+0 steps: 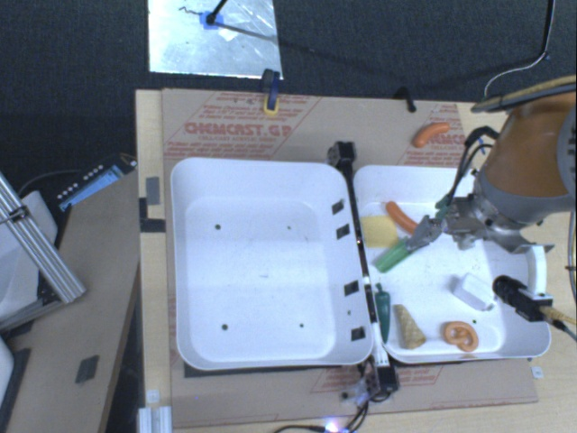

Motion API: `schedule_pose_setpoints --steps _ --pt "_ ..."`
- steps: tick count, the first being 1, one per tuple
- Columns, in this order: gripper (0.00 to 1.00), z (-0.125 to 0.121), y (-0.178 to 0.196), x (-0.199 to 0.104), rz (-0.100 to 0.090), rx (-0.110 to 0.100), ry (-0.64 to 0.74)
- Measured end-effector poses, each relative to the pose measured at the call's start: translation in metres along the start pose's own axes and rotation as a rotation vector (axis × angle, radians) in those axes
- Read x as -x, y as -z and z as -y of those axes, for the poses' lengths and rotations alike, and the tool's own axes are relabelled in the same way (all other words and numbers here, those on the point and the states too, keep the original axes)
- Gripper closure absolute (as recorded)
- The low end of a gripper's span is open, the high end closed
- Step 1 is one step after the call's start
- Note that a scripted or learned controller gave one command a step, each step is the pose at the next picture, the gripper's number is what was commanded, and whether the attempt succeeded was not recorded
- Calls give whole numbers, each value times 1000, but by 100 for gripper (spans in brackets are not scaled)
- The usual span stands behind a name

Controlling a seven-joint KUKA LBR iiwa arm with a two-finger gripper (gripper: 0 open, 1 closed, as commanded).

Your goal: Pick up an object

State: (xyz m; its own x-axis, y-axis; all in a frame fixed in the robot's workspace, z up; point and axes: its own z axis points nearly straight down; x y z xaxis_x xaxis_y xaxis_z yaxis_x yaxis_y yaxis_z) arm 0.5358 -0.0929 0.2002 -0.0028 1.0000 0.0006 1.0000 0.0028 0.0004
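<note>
Red print "CHEMCAST GP" readable on the brown sheet (236,126) under both bins, far of the left bin; fainter repeats of the same print near the far right corner, too blurred to read with certainty.

Left bin (194,192) white, shallow, with wide open floor from rim to rim. Right bin (527,339) crowded: little free floor except a patch in its far right part, below the arm.

End effector (427,233) low over the right bin's left half, reaching in from the right on the grey arm (527,165) with its orange band. Fingers apparently clenched on the upper right end of the green stick (395,256), though the contact point is small and hard to make out. Long axis of the green stick diagonal, running from near-left up to far-right, lower end pointing toward the divider between the bins.

Just beside the stick on its far-left side, a yellow piece (379,232). Orange sausage (401,216) just far of it, lying diagonally. Dark green pepper (382,310) along the right bin's left edge, long axis near-to-far. Cone (408,327) just right of it, tip pointing far. Pretzel (461,335) near the near rim. White block (473,291) right of centre. Second sausage (431,134) outside the bins on the counter (149,269), far of the right bin.
</note>
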Motion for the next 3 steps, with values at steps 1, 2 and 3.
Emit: schedule_pose_setpoints --steps 1,2,3 --pt "0 -25 -17 -146 -6 2 16" --pt "0 -13 -1 -236 -5 0 11" --pt "0 -71 63 -316 -6 12 9"
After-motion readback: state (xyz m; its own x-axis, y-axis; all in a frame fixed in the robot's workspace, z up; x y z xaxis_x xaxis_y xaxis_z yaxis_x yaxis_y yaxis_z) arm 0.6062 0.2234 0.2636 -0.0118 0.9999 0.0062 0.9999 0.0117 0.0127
